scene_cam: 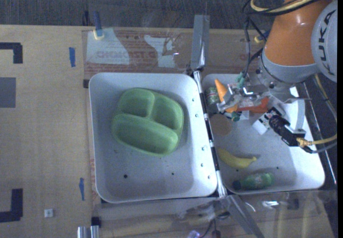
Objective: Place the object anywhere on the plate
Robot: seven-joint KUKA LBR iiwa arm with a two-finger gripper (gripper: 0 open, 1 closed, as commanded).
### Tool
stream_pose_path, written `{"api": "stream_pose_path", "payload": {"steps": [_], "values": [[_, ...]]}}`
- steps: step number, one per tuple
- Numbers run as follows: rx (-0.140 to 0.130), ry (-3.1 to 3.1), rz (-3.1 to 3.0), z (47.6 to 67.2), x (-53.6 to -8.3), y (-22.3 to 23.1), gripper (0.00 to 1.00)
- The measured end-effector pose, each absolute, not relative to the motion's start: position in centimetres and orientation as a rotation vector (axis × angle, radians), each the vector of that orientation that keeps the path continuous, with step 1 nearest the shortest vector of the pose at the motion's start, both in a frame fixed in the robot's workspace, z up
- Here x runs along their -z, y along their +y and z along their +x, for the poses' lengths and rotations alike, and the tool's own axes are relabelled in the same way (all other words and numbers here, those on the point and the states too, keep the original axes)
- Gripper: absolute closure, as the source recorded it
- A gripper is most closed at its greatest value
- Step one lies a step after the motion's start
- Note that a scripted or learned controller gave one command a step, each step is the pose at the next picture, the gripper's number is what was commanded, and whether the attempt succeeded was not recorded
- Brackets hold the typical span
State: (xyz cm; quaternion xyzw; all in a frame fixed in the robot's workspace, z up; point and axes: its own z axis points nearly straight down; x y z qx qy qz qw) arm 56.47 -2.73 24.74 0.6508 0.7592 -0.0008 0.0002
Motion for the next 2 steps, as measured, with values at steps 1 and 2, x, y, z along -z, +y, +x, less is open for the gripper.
{"api": "stream_pose_path", "payload": {"steps": [1,2], "values": [[0.001,2.521,1.877,57.28,-18.46,2.79,1.0],[0.0,2.52,1.877,57.3,-18.5,2.75,0.0]]}}
